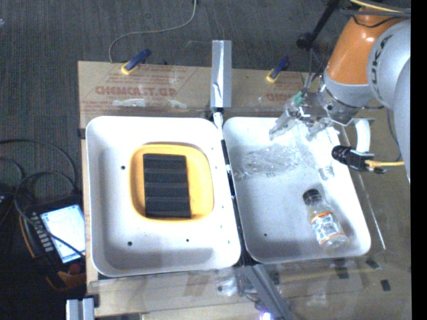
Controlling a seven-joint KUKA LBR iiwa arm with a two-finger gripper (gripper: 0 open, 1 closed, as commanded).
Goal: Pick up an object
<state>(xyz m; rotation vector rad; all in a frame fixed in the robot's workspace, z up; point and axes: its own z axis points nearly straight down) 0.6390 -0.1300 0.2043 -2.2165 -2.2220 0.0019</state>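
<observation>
Above the right white bin's [267,242] far edge, the end effector [301,115] hangs, its grip state untellable; descent onto the small clear plastic bottle [323,220] is judged next.

You look down on a dark grey carpeted floor [80,19] that surrounds the bench. A brown cardboard sheet [143,89] with red lettering covers the bench top, held at its far edge by two blue-and-yellow clamps [135,61]. A thin pale cable [163,25] curls across the floor beyond it. At your left, black cables [27,159] loop toward a handheld control tablet [57,229] with a lit screen. Black stand legs [327,12] cross the upper right.
</observation>
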